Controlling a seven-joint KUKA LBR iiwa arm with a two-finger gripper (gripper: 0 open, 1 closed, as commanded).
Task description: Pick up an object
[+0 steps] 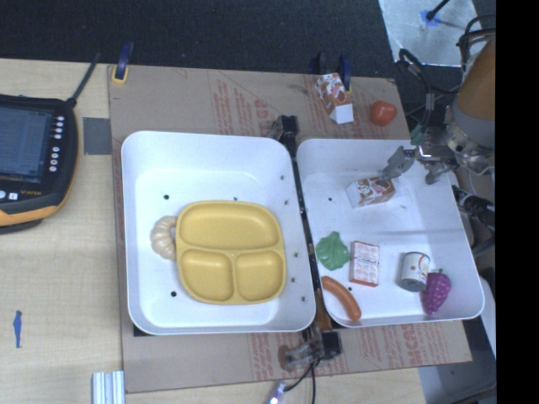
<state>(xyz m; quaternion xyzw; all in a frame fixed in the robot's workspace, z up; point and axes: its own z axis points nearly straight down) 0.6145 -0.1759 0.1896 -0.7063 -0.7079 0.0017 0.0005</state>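
A claw (396, 165) is seen over the upper part of the right bin (446, 217), reaching in from the right on a grey arm (459, 146). Whether it is spread or pressed together cannot be told, and nothing can be made out between its tips. A small white packet (371, 191) with a red and brown print lies tilted on the bin floor just below and left of the claw tip; whether the 2 touch cannot be told.

Lower in the same bin, a green leafy toy (332, 250) is found near the left wall, with a flat red and white packet (365, 263) just beside it. A sausage (341, 299) lies at the front left corner. A small tin can (413, 271) lies on its side, touching a bunch of purple grapes (435, 290) at the front right.

In the left bin (143, 167), a yellow tray (229, 252) with 3 compartments is seen, with a pale ridged object (163, 236) tucked against its left edge.

Behind the bins, on the tabletop (50, 310), a small carton (334, 97) and a red tomato (383, 113) are set apart.
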